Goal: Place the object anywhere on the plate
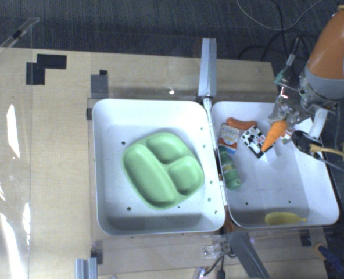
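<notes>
We see the gripper over the right bin, clenched on an orange carrot, the green plate in the left bin, well apart, a black-and-white box, snack packet, green bottle, yellow banana lying around.

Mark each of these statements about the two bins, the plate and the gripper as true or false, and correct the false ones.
1. The green three-compartment plastic plate lies in the left white bin. True.
2. An orange carrot-shaped toy lies on the plate. False: it is over the right white bin, at the gripper.
3. A yellow banana-shaped object lies near the right bin's front edge. True.
4. The plate is stacked with objects. False: its compartments hold nothing.
5. A green object lies beside the divider in the right bin. True.
</notes>
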`<state>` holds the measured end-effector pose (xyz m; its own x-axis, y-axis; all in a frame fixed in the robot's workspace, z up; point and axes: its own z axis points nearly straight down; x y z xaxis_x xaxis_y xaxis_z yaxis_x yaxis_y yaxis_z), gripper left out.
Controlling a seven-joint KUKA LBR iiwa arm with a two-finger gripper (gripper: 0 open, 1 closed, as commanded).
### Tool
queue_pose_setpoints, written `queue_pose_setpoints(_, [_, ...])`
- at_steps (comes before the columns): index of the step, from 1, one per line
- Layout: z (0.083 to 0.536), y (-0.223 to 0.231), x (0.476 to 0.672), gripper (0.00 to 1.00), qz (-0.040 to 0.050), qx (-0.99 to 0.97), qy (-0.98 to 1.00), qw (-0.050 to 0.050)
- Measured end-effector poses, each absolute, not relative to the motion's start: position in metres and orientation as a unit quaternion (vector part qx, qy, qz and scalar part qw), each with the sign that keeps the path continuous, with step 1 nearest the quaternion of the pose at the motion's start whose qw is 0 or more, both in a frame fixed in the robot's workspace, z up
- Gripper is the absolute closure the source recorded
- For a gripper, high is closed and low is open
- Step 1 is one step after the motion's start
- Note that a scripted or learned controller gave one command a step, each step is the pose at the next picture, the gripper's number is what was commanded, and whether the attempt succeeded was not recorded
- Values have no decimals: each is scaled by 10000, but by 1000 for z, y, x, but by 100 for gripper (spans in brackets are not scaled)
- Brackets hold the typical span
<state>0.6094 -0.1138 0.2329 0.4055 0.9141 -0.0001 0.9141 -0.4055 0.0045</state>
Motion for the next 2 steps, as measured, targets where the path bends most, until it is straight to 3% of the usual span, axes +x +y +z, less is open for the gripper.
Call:
queue_pose_setpoints(1, [194, -17, 622, 100, 16, 8118, 5839, 6])
queue_pose_setpoints(2, [184, 63, 602, 100, 12, 7662, 6427, 2])
